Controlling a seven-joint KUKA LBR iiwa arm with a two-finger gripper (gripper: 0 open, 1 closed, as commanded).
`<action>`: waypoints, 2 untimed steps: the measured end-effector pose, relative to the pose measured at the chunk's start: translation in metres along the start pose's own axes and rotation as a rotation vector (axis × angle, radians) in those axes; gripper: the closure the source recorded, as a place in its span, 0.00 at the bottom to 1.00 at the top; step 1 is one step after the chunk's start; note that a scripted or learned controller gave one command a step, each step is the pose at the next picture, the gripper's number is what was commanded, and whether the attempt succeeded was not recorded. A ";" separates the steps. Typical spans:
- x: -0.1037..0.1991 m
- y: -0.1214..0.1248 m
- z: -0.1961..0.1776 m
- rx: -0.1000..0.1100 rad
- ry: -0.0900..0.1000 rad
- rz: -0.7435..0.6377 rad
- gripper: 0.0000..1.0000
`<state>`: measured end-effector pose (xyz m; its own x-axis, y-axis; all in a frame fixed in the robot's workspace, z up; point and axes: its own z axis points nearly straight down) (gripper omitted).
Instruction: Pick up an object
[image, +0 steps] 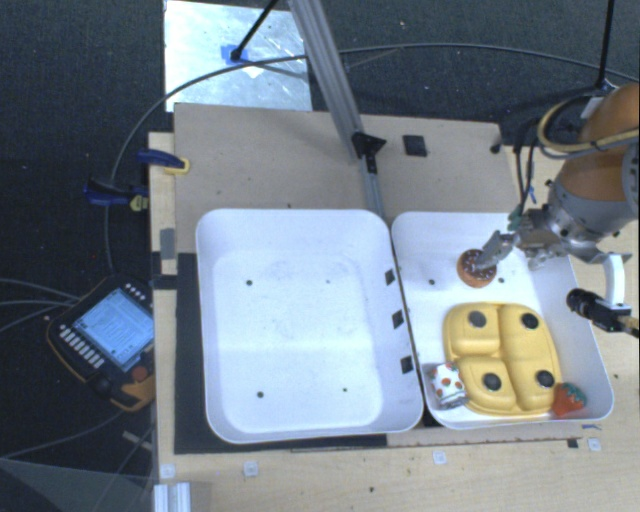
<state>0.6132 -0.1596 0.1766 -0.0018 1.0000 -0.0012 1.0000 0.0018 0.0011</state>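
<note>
Your jaws (487, 262) sit low right over the small round brown cookie-like thing (473, 264) in the right white bin (420, 240) — spread or pinching, you cannot tell. Nothing looks lifted yet — the grab and the raise are left.

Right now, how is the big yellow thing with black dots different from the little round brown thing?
The big yellow block with four black dots is much larger than the small round brown object. The yellow block is squarish; the brown one is round. The gripper is at the brown one, away from the yellow block. Both lie in the right white bin.
</note>
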 end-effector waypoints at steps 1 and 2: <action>0.001 0.002 0.040 -0.001 0.000 0.001 0.00; 0.000 0.004 0.088 -0.004 0.000 0.002 0.00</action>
<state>0.6169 -0.1592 0.0883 -0.0003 1.0000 -0.0012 1.0000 0.0003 0.0053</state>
